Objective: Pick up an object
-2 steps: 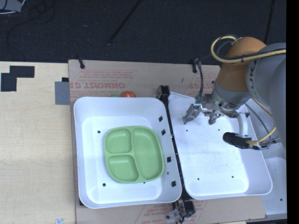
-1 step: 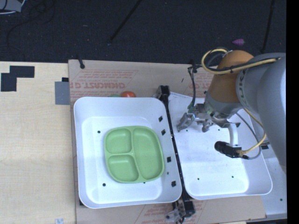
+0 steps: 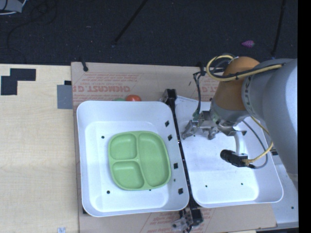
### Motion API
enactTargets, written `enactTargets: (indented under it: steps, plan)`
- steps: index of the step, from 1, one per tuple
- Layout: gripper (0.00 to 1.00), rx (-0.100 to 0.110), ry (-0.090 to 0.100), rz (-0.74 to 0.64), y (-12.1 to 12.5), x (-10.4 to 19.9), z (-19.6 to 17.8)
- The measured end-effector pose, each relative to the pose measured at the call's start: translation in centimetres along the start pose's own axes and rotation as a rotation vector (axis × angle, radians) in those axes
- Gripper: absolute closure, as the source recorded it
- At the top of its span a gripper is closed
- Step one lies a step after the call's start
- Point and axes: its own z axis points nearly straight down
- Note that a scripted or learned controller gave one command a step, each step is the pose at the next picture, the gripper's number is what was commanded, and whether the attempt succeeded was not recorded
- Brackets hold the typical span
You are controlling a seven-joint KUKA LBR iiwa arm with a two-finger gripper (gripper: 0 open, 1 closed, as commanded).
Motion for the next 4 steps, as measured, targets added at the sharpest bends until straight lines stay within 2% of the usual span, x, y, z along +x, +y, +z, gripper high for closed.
enactTargets:
  steps: [1, 4]
  plan:
    - [1.00, 0.001, 0.000, 0.004, 0.0, -0.1, -1.1]
    - [1.00, -0.007, -0.001, -0.002, 0.3, -0.8, -14.5]
